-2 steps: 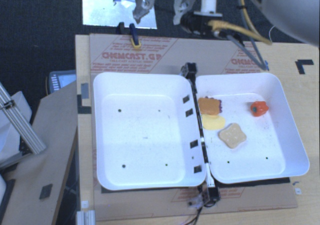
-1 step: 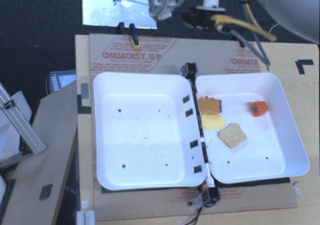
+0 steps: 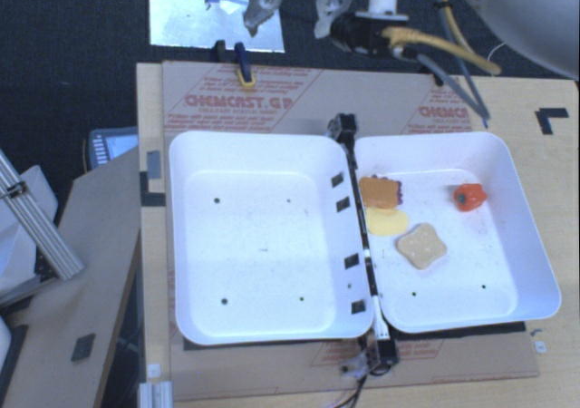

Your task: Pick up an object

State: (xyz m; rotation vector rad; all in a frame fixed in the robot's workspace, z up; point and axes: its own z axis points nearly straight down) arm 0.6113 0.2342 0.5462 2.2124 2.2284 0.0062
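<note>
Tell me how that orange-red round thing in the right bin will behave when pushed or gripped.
The orange-red piece looks rounded, so a nudge would probably roll it across the right bin. Its smooth, curved sides may slip from a pinch. It lies apart from the other pieces, so there is room to close around it.

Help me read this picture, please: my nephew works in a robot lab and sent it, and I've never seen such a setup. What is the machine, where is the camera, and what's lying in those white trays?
The picture comes from one fixed camera above a bench, looking down at a slant. The machine is a robot arm reaching in from the right; its gripper, a two-finger claw, hangs at the top of the view, beyond the far edge of the bench and above no tray. Its fingers stand apart with nothing between them.

On the bench sit two shallow white trays side by side. The right bin holds four small things: an orange-brown waffle-like piece, a pale yellow flat piece just in front of it, a beige toast-shaped piece, and a red-orange piece off to the right. The left bin shows just small dark dots in its floor.
</note>
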